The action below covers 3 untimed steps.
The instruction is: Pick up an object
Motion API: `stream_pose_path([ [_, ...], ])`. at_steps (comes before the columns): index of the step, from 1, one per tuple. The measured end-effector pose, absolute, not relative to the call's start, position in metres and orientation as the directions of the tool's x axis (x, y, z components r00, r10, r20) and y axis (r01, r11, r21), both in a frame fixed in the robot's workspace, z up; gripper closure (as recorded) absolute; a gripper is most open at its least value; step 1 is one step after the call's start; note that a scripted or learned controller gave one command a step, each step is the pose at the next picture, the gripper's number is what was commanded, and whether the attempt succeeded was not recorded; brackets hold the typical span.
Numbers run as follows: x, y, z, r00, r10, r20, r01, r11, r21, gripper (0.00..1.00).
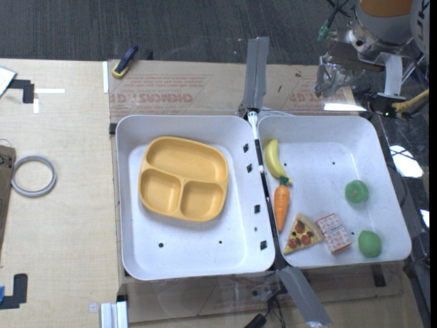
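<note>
Camera view is giving you the gripper [334, 80] hanging above the back rim of the right bin [372, 132], and you cannot tell from this slant how it is set. Nothing is sitting in its grasp. Your candidates are all lying in that bin: a banana [273, 158] and a carrot [281, 207] against the left wall, a pizza slice [301, 235] touching a small printed box [334, 233] near the front, and two green fruits [356, 192] toward the right. These are looking like light, stiff plastic toys, smooth and likely slippery. You are probably best taking the carrot across its narrow body; the round fruits may be rolling away under a pinch.
</note>
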<state>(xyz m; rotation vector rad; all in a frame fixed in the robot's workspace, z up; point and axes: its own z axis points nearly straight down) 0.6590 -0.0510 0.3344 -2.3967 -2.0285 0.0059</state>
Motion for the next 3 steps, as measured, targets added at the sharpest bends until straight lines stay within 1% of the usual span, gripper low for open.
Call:
stream_pose_path([
  [1,0.659,0.011,0.305,-0.109,0.994,-0.001,0.994,0.109,-0.004,1.00],
  [2,0.659,0.012,0.260,-0.222,0.975,-0.001,0.975,0.222,-0.002,1.00],
  [3,0.643,-0.014,0.404,-0.229,0.973,-0.002,0.973,0.229,-0.001,1.00],
])
